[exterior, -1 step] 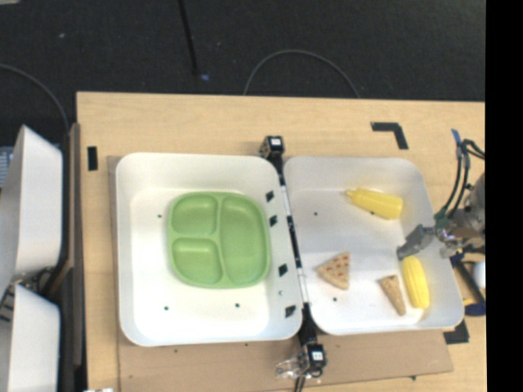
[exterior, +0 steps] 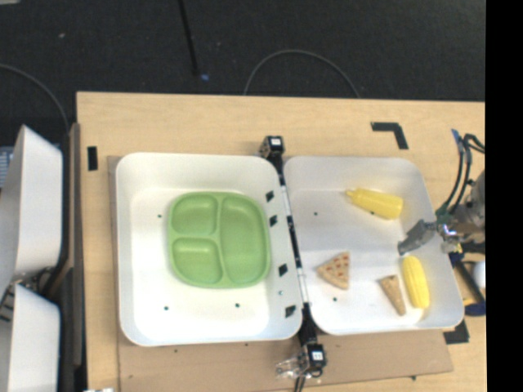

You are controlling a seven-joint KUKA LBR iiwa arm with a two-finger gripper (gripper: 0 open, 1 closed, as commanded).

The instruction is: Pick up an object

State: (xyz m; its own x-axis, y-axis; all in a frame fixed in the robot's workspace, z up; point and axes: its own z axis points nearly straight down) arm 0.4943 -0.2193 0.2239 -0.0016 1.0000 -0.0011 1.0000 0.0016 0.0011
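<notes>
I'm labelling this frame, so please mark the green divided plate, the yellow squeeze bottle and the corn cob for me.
Green divided plastic plate [exterior: 219, 239]: camera view, centre where its dividers meet.
Yellow plastic squeeze bottle [exterior: 377, 202]: camera view, middle of its body.
Yellow corn cob [exterior: 416, 281]: camera view, middle of its length.

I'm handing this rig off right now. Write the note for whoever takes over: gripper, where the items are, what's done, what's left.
Gripper: at the right bin's right edge, low, just above the corn cob; nothing visible between its fingers, and open or shut is unclear.
Right bin: yellow bottle at upper middle, pizza slice at lower left, corn cob at lower right, a tan wedge right beside the cob.
Left bin: green divided plate.
Done: nothing lifted yet.
Left: grasp and lift one object; the corn cob or the bottle look nearest.
</notes>
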